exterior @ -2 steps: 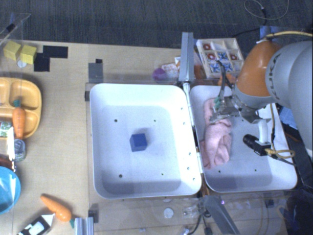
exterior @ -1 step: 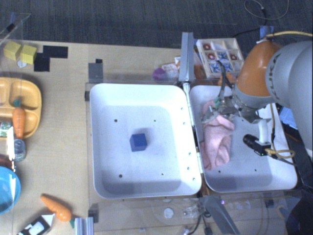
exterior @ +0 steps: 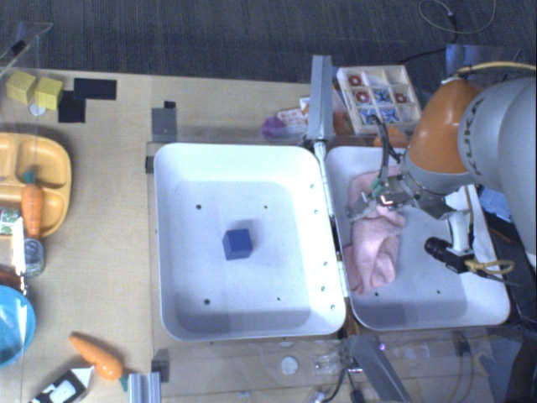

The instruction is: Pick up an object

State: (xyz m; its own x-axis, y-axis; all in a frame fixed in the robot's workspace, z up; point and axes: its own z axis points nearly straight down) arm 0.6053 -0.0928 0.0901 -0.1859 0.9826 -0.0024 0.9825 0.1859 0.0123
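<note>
A small blue cube (exterior: pixel 237 243) lies near the middle of the left white bin (exterior: pixel 193 309). A crumpled pink cloth (exterior: pixel 374 246) lies in the left half of the right white bin (exterior: pixel 436 309). My gripper (exterior: pixel 379 198) reaches down from the right over the cloth's upper end, at or just above it. The grey and orange arm (exterior: pixel 470 137) covers the bin's upper right part. Whether the cloth is between the fingers is hidden.
A metal divider post (exterior: pixel 320 99) stands between the bins at the back. A box of patterned tiles (exterior: pixel 376 97) sits behind the right bin. On the bench at left are a yellow tray (exterior: pixel 33 179), carrots (exterior: pixel 96 358), yellow blocks (exterior: pixel 33 91) and a blue bowl (exterior: pixel 13 326).
</note>
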